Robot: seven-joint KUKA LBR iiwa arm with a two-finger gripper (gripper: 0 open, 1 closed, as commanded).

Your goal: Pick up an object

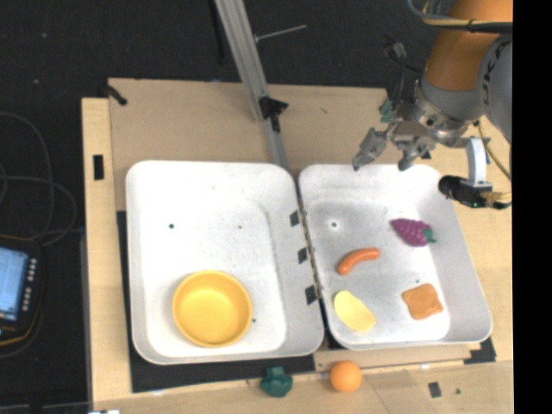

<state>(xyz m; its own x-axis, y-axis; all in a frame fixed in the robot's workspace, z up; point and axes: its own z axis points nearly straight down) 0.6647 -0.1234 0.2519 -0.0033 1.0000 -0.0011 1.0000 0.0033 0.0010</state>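
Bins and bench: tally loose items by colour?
Yellow: 2, bowl, yellow piece
Orange: 3, sausage-shaped piece, square piece, ball
Purple: 1, grape bunch
Green: 1, small green item
Total: 7

bowl (pixel 212 308) in left bin (pixel 207 197), grapes (pixel 411 230), sausage (pixel 357 260) and bread (pixel 422 301) in right bin (pixel 362 188)

bins (pixel 216 188): matt white plastic; bowl (pixel 212 308): smooth yellow plastic; bench (pixel 181 119): wood
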